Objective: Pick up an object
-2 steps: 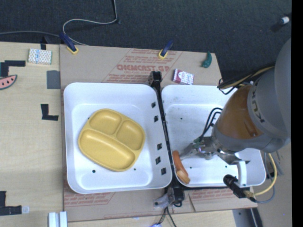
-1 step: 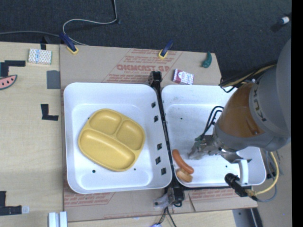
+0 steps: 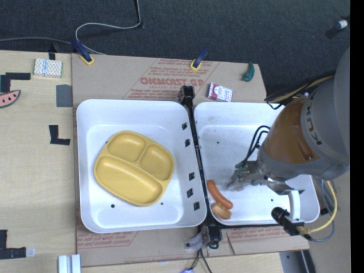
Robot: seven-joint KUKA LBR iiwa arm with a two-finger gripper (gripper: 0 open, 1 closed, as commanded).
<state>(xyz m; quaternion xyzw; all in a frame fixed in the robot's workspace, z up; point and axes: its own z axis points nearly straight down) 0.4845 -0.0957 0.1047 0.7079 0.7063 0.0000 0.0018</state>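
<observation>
In the right-hand bin (image 3: 227, 118), low over its white floor, I have the gripper (image 3: 239, 177) sitting just off the end of the grey arm (image 3: 310, 138), whose orange band (image 3: 287, 138) bulks over the bin's right half. What I can make out of the tool is a dark cluster of metal and cable pointing left and slightly down; from this slanted view I cannot tell how it is set, and I see nothing carried in it.

I judge the step in hand to be the approach: the tool is down in the bin but not yet on anything. The likeliest target is the hot dog sausage (image 3: 219, 194), an orange-red toy lying on a diagonal near the bin's front-left corner, just beside the tool, to its left and nearer the front wall. A second small piece, tan like a bun (image 3: 221, 211), lies touching or almost touching the sausage's lower end, right against the front wall.

The next move, as I read it, calls for a short shift left and toward the front, with the wrist turned so the close falls across the sausage's narrow width. The divider wall and the bun crowd it, so clearance is tight.

Over in the left bin (image 3: 91, 118), well apart, lies a yellow compartment plate (image 3: 133, 168).
</observation>
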